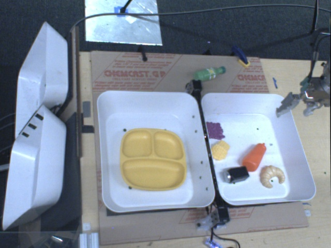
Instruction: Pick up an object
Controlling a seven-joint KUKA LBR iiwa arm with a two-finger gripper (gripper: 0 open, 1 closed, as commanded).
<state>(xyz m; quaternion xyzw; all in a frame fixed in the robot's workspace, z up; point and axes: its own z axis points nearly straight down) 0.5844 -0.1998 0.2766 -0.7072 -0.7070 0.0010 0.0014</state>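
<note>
The right bin [289, 138] holds several small items: a purple grape bunch [215, 130], a yellow corn piece [220, 150], an orange bottle [254, 156], a black block [237, 174] and a tan croissant [272, 175]. My gripper [298, 106] hangs over the bin's far right rim, well above and to the right of these items. Its two grey fingers stand apart, open, with nothing between them.
The left bin [111, 138] carries a yellow divided plate [153, 158]. A green bottle [209, 74] lies on the cardboard behind the bins, near a blue-and-yellow clip [241, 57]. A shiny metal sheet [123, 14] sits at the back. White housings [39, 123] stand at the left.
</note>
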